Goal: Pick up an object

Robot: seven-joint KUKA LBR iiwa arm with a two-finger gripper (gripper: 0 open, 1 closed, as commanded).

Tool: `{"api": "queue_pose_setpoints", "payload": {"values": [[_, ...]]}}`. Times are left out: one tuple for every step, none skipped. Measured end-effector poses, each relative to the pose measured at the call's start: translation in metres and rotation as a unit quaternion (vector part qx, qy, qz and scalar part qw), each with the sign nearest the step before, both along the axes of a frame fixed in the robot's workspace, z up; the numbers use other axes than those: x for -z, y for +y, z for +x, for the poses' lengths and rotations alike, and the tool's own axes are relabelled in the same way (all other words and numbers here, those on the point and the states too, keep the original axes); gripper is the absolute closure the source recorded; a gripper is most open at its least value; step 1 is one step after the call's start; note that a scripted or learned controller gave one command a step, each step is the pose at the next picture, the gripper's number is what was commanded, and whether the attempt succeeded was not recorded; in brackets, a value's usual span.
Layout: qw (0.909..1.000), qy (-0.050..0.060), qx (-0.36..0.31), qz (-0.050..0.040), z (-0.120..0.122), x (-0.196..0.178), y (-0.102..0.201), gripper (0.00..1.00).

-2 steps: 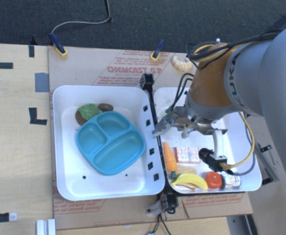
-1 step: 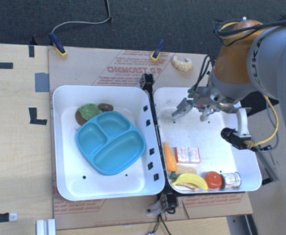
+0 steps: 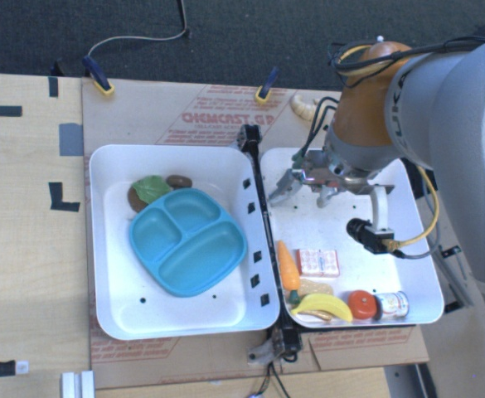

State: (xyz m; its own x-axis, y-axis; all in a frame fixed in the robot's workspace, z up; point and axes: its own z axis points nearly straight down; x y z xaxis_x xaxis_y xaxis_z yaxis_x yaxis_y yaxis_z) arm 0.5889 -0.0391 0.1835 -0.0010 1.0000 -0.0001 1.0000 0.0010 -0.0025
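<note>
My gripper hangs over the upper left part of the right bin. Its fingers are spread open, with nothing between them. Along the front of that bin lie an orange carrot, a pink-and-white packet, a yellow banana, a red tomato and a small jar. These objects sit well below the gripper in the view, apart from it. The grey arm with its orange band covers the bin's far right corner.
The left bin holds a blue divided plate, a green leafy item and a brown item. A black divider runs between the bins. A black hose fitting hangs off the wrist over the right bin.
</note>
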Motion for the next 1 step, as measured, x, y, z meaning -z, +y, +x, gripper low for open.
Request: {"api": "queue_pose_setpoints", "payload": {"values": [[1.0,0.0,0.0,0.0,0.0002,-0.0002,-0.0001,0.0]]}}
